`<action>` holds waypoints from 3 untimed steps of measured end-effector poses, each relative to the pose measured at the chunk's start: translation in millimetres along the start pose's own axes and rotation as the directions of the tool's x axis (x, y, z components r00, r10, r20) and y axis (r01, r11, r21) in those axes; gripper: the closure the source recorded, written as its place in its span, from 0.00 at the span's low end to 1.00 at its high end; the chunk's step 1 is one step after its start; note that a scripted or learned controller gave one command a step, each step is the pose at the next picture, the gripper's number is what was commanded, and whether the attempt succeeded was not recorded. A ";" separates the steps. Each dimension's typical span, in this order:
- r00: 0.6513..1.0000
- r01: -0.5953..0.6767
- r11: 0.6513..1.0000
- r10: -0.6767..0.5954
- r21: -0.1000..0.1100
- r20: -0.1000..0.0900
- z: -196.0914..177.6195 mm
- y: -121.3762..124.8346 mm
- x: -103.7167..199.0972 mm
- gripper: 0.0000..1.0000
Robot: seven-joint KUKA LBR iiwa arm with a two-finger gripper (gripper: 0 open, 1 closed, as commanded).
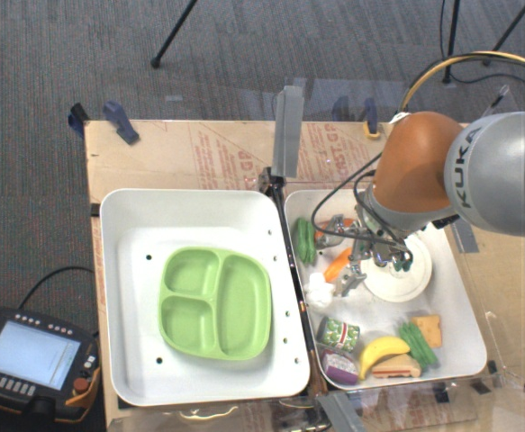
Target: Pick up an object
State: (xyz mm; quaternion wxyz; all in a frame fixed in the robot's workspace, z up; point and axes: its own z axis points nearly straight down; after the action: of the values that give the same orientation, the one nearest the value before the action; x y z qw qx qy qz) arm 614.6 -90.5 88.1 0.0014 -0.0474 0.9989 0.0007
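Hovering pincer [350, 277], slim orange carrot [338, 264] beneath

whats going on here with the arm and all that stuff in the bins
A KUKA arm reaches into the right bin, its gripper low over an orange carrot beside a white plate. A banana, a can and other toy foods lie nearer the front. The left bin holds a green divided tray.

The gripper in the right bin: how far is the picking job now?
Done: the arm has reached the right white bin. In hand: the two-finger gripper hangs low beside the orange carrot piece, near the white round plate; a grasp cannot be confirmed. Left: closing on an object and lifting it.
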 end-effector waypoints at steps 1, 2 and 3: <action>1.000 0.005 1.000 -0.005 0.000 0.003 -10.9 1.6 -1.6 1.00; 1.000 0.006 1.000 -0.006 0.000 0.003 -10.3 1.9 -1.5 0.00; 0.999 -0.035 0.999 0.035 0.003 0.001 -1.1 5.4 -1.5 0.00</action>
State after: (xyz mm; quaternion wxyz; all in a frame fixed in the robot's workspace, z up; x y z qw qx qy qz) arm 615.5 -85.0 89.2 0.0017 -0.0298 0.9996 -0.0009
